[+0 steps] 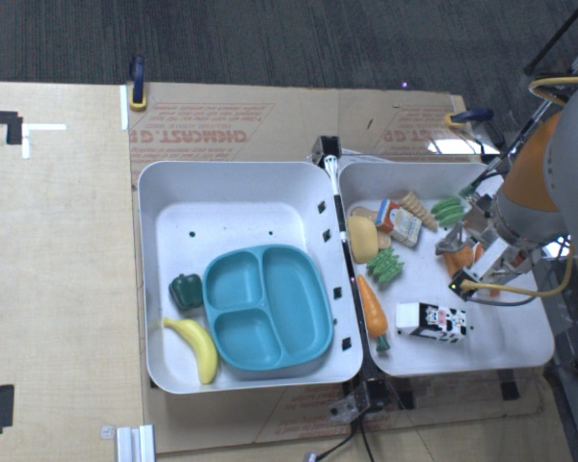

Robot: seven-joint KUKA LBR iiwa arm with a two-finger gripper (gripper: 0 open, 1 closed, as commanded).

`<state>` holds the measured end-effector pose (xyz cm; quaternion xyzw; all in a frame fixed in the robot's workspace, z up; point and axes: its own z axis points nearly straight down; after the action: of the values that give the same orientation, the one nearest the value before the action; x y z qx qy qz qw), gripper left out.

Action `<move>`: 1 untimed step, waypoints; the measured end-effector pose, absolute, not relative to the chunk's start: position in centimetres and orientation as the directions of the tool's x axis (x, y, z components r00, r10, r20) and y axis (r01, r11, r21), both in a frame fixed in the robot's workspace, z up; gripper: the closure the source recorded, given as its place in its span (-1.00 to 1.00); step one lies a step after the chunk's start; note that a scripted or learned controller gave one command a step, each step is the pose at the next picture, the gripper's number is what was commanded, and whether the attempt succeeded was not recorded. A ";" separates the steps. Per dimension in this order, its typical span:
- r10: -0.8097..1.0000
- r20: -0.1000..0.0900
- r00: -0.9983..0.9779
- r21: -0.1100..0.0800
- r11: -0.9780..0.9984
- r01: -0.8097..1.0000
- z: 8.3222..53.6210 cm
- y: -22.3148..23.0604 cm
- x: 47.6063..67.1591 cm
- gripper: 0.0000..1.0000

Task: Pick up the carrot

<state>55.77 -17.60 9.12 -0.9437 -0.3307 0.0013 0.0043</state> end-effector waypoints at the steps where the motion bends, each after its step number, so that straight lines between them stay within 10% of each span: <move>1: 0.919 0.000 0.394 -0.005 -0.394 0.919 9.2 -16.9 51.7 -1.00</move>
<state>51.70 -16.95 9.15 -0.8348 -0.5505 0.0011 0.0020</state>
